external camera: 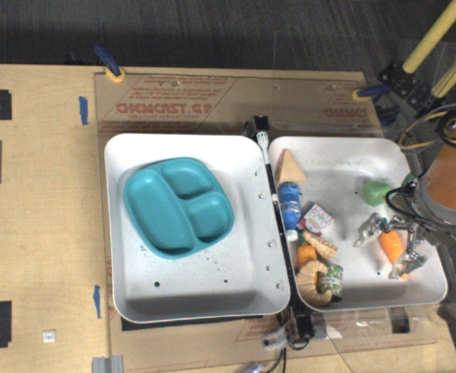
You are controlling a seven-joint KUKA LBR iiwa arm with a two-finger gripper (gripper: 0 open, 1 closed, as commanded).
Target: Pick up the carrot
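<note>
Now carrot (pixel 390 244) upright in view, slightly tilted

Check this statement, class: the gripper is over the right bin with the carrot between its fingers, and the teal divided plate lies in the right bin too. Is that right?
Not quite. The camera view shows the teal divided plate in the left bin, not the right one. The rest stands: the gripper is over the right bin with the carrot between its fingers.
</note>
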